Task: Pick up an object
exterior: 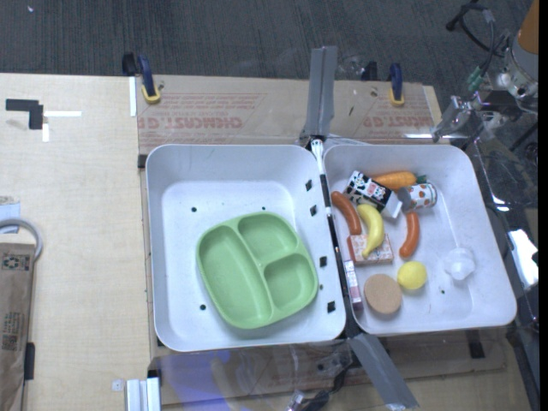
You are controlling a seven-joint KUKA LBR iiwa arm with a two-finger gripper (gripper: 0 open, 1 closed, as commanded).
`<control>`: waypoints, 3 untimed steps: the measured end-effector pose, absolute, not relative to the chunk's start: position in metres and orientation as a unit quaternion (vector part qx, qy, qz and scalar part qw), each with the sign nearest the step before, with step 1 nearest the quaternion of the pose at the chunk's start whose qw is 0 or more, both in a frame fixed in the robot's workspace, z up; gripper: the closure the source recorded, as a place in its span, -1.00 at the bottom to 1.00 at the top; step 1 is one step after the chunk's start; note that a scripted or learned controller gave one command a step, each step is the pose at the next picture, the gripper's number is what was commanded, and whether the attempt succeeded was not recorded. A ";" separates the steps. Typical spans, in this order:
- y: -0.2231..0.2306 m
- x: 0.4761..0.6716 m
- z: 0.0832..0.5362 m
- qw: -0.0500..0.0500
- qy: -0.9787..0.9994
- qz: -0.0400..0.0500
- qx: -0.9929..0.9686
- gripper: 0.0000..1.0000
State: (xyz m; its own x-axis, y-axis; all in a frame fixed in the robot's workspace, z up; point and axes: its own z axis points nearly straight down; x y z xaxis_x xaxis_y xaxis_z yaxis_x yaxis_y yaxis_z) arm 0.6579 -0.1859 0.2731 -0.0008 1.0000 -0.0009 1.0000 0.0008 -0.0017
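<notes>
The right bin (448, 308) holds several toy foods. A yellow banana (372, 227) lies over a pink block (377, 253), with a red sausage (346, 213) to its left and an orange sausage (410, 234) to its right. Behind them are a black-and-white cow-print box (372, 191), a carrot (394, 180) and a small can (421, 196). Nearer the front sit a lemon (412, 276), a tan round cookie (383, 294) and a clear cup (460, 265). My gripper (460, 118) hangs above the bin's far right corner, apart from all of them.
The left bin (223, 182) carries a green divided plate (257, 268). A grey divider post (321, 92) stands between the bins at the back. Clamps (147, 84) hold a cardboard sheet behind the bins. A brown paper bag (13, 315) lies at the far left.
</notes>
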 end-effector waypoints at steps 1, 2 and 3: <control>-0.167 0.641 0.154 0.001 -0.731 0.001 -0.683 -1.00; -0.167 0.641 0.163 0.000 -0.730 0.001 -0.683 1.00; -0.167 0.641 0.163 0.000 -0.731 0.001 -0.683 -1.00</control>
State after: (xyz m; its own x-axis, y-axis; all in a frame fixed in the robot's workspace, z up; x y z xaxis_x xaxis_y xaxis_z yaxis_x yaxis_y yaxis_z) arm 0.6415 -0.1674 0.1631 -0.0673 0.9977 -0.0014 0.9977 0.0673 -0.0019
